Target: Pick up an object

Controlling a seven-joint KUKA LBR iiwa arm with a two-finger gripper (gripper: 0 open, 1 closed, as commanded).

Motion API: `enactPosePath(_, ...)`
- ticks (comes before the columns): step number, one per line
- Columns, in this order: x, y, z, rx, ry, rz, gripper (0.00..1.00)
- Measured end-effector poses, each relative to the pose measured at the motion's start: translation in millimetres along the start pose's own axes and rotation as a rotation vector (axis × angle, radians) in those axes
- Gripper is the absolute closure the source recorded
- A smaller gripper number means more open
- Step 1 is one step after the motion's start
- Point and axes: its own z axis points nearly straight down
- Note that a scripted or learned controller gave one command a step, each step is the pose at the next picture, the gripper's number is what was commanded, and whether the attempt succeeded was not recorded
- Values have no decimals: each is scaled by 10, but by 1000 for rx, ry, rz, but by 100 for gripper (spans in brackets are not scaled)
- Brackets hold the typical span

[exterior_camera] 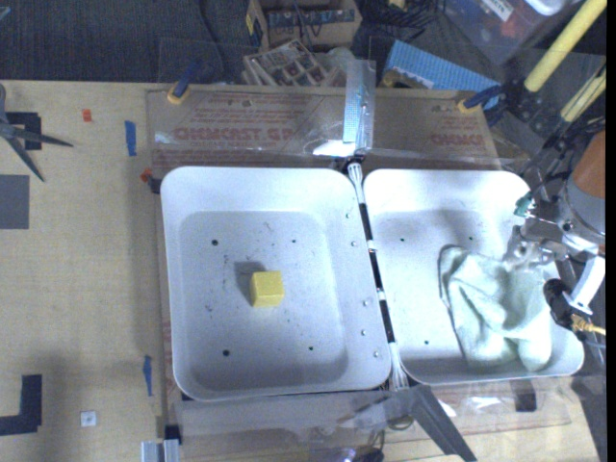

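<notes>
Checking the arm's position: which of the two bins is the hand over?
The right bin, which holds the pale cloth; the left bin holds a yellow block.

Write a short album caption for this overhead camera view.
Robot arm reaches over a crumpled cloth; a yellow block sits in the neighbouring bin.

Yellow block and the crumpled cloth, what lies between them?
In the camera view, bare left bin floor, the two bins' meeting rims, then right bin floor separate yellow block from cloth.
</notes>
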Motion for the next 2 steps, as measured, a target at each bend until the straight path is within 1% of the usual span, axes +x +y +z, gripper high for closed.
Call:
enactPosePath(1,527,-360,610,9,0,572,100)
enactPosePath(2,159,-236,822,-4,8,995,100)
